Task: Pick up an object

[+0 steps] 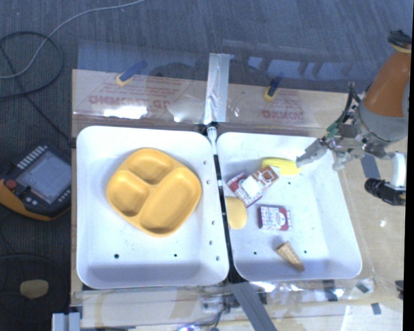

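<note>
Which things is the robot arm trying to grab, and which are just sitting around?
For the job: gripper, yellow block, red-and-white packets, dark red packet, ice cream cone, yellow round piece, yellow divided plate.

Just lying about: orange handheld controller, black cables, blue clip.

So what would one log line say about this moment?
task: pick up an object | gripper: at yellow block, right bin | held: nothing seen | left bin: yellow tray
</note>
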Tool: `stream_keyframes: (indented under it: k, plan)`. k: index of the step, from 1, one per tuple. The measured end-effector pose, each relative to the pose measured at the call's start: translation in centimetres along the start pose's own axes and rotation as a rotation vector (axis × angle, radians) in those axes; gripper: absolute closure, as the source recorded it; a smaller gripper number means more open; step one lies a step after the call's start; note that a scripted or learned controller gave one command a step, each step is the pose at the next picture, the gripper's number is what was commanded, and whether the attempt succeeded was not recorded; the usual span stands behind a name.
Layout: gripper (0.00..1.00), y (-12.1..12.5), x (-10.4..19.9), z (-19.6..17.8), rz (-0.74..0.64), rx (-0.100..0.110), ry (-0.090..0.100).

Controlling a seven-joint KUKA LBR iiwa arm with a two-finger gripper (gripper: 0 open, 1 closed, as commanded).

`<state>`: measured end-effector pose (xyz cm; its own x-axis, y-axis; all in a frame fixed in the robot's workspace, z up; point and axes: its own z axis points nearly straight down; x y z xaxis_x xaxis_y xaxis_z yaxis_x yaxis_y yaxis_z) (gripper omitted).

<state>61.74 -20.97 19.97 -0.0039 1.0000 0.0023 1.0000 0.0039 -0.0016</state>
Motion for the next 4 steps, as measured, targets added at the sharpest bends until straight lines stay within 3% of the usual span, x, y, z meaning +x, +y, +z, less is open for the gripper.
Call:
stream_keyframes:
  k: [1, 2, 3, 4]
  plan:
    - [0.00, -1.3, -1.2, -1.4, -0.010, 0.000, -0.002]
    - [0.00, 5.4, 6.2, 11.1, 0.016, -0.009, -0.009]
    - [0.00, -0.4, 5.4, 11.0, 0.113, -0.009, -0.007]
    - [0.00, -0.4, 5.4, 11.0, 0.113, -0.009, -0.007]
